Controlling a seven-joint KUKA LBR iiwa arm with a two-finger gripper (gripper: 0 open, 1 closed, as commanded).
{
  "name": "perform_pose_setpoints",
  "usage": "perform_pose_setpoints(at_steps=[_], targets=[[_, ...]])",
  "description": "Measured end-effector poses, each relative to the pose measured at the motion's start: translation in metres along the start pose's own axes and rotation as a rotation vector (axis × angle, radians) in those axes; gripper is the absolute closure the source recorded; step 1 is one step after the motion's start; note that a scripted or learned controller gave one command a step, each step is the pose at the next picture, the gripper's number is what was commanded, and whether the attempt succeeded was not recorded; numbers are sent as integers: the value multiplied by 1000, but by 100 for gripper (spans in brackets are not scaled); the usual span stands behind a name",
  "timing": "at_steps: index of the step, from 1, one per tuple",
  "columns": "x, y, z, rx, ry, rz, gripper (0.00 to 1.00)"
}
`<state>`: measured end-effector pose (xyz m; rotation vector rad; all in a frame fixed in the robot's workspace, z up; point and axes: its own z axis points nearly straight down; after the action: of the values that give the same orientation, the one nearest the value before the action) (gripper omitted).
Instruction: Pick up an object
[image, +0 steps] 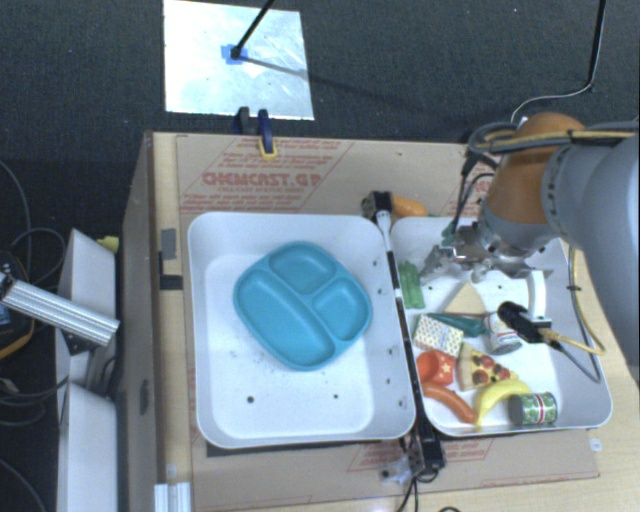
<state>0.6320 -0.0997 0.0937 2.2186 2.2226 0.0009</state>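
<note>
Two shallow white bins sit side by side on the tabletop (270, 170), which carries red lettering at its 12 o'clock edge. Left bin (215, 330): holds a blue divided plate (302, 303) near its centre. Right bin (590, 395): holds the small objects. The grey arm (590, 185), with its orange band (525, 165), enters from 3 o'clock and hangs over the 12 o'clock part of the right bin. Its jaws (462, 255) point toward 9 o'clock above the bin floor; whether they are spread or closed cannot be told, and nothing is visibly between them.

Objects in the right bin, from larger to smaller: a green bar (410, 285) along the 9 o'clock wall; a pale wedge (466, 298) just below the jaws; a dotted white block (439, 333); a yellow banana (498, 395) at 6 o'clock; a red tomato-like piece (435, 366) with an orange carrot (452, 403) beneath; a pizza slice (480, 369); a small can (532, 408) at the 5 o'clock corner. An orange item (408, 208) lies outside the bin rim at 12 o'clock.
</note>
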Motion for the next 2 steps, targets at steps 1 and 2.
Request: perform_pose_setpoints(at_steps=[1, 2], targets=[[-68, -76, 10, 1, -2, 3, 0], [-58, -26, 9, -2, 0, -1, 0]])
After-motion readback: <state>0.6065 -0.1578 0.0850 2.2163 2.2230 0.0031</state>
